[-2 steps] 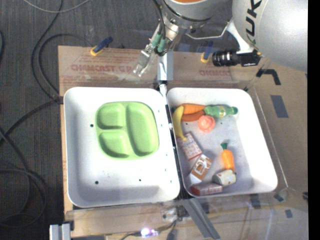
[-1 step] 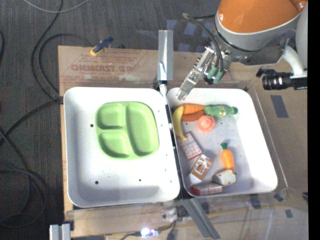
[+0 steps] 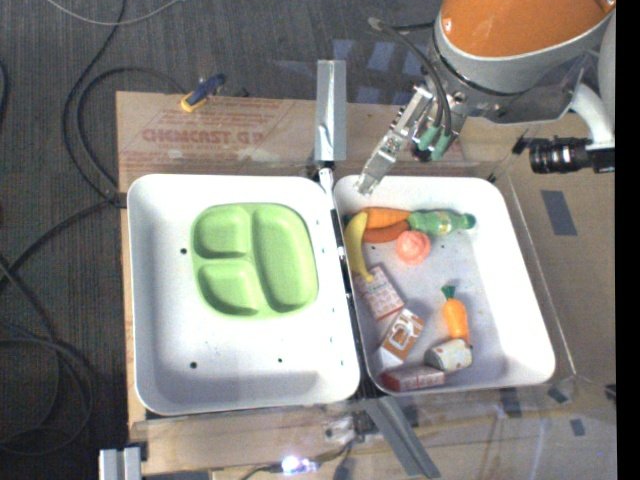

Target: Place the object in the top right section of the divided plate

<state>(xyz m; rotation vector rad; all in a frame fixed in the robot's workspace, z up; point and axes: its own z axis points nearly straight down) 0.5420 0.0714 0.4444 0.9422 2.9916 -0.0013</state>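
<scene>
Divided plate (image 3: 256, 260), green, sits mid-left bin (image 3: 160, 368) with bare white floor around it. I see the toy food crowding the right bin (image 3: 525, 308); my gripper (image 3: 372, 176) hangs above its far-left corner, grasp state unclear, cardboard beneath.

Two white bins: left bin (image 3: 160, 368) with one green divided plate (image 3: 256, 259). Right bin (image 3: 525, 298), beside it: one banana (image 3: 354, 243), two carrots (image 3: 385, 219) (image 3: 455, 315), one tomato (image 3: 412, 247), one green bottle (image 3: 440, 222), four small cartons (image 3: 401, 334).
</scene>
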